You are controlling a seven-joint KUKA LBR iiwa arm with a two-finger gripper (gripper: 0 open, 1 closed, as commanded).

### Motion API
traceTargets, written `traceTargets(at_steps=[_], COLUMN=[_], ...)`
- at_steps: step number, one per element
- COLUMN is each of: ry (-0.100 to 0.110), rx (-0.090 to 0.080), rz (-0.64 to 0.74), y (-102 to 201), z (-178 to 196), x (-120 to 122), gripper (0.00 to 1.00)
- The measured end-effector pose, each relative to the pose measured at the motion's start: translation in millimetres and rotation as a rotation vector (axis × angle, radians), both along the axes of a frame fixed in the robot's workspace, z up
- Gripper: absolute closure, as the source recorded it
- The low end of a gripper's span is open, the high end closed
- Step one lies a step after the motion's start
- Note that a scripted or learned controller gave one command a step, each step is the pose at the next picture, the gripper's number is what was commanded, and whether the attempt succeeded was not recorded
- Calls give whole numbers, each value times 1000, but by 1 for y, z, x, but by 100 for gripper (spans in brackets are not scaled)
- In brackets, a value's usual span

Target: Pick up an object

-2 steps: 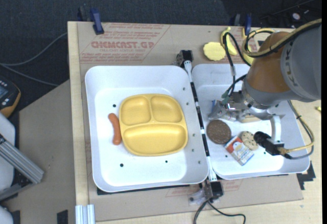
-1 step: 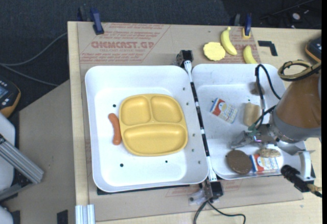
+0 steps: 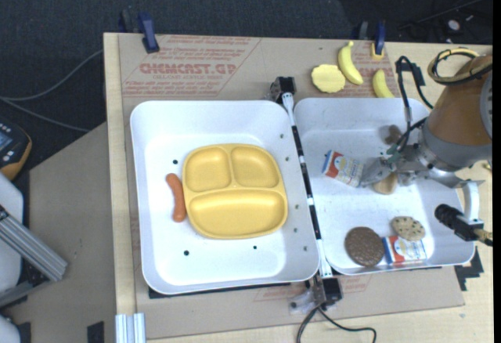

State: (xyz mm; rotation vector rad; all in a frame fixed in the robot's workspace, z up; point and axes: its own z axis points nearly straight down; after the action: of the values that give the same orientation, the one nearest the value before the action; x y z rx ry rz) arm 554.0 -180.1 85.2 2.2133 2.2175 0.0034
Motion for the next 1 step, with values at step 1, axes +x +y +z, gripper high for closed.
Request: traceTargets(at_steps=[1], ry=[4], rx=[3], rz=[-2], y=[2], z=[10], x=[-3], gripper=[100])
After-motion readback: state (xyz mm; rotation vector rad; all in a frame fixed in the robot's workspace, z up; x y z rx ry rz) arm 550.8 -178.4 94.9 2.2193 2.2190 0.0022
